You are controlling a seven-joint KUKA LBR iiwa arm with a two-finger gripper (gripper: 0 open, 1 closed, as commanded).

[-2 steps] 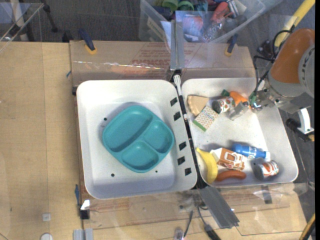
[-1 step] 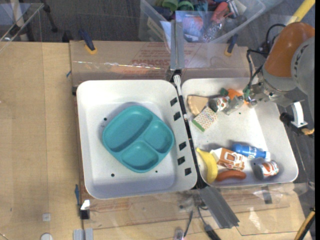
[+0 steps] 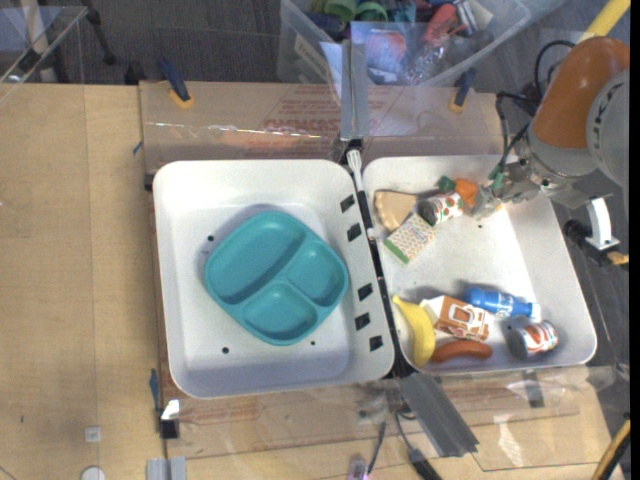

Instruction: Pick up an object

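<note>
Right bin (image 3: 540, 258), hand (image 3: 492, 200) blurred near orange toy (image 3: 466, 189)

A teal plastic divided plate (image 3: 276, 276) lies flat in the left bin. In the right bin, a tan wedge (image 3: 393, 206), a checkered green-edged packet (image 3: 410, 238) and a small dark bottle (image 3: 440, 209) lie near the far end; a yellow banana (image 3: 415, 328), an orange-and-white carton (image 3: 460, 319), a blue bottle (image 3: 498, 303), a red sausage (image 3: 460, 350) and a silver can (image 3: 531, 339) cluster at the near end.

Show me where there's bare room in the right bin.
The middle of the right bin is bare, between the carton and the blue bottle. The front edge is crowded: banana, bottle, can.
</note>
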